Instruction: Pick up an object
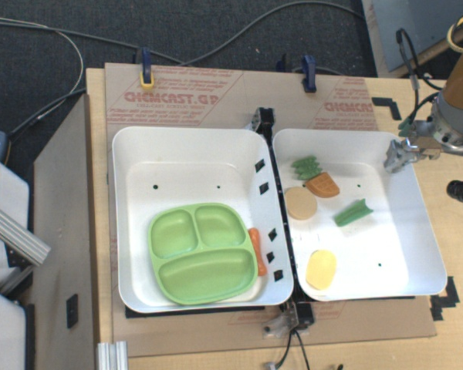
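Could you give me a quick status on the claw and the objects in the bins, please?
Claw at right bin's far right rim, nothing between its fingers. Orange piece, tan disc, yellow piece lie untouched. Nothing blocking.

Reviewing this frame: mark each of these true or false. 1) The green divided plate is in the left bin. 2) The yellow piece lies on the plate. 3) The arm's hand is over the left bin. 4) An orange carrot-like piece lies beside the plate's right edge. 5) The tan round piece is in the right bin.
1) True: the green divided plate sits in the left bin.
2) False: the yellow piece lies in the right bin.
3) False: the hand is at the right bin's upper right corner.
4) True: the orange carrot-like piece lies there.
5) True: the tan round piece is there.
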Action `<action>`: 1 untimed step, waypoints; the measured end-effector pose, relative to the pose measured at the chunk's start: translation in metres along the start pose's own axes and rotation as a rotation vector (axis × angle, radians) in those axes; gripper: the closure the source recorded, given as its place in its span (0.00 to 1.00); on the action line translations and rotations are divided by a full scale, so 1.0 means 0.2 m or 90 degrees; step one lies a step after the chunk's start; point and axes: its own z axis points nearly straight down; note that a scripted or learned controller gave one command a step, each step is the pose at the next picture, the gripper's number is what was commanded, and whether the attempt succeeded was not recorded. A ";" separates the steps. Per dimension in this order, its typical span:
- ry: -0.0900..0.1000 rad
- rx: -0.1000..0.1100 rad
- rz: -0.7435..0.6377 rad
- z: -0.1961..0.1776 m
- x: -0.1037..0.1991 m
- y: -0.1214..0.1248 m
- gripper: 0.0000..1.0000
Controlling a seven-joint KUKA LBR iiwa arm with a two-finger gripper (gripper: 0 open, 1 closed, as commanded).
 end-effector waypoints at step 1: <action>-0.001 -0.002 0.000 -0.33 -0.01 0.00 1.00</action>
